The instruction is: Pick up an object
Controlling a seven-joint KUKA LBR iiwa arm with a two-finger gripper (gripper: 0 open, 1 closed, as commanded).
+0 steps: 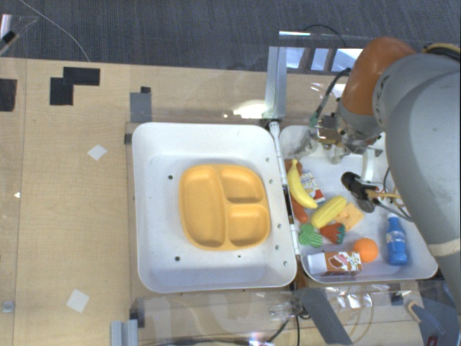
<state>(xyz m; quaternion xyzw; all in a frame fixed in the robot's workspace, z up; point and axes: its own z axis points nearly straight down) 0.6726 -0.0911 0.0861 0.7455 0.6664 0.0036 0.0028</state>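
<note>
Yellow curved banana (301,186) in right bin (414,267) | end effector (338,147) above bin's far end | grip: cannot tell

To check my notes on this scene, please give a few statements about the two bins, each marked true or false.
1. The yellow plastic divided tray lies in the white bin on the view's left. True.
2. The yellow banana lies on that tray. False: it is in the right white bin.
3. The small blue bottle is in the left bin. False: it is in the right one.
4. The round orange fruit is beside the blue bottle. True.
</note>
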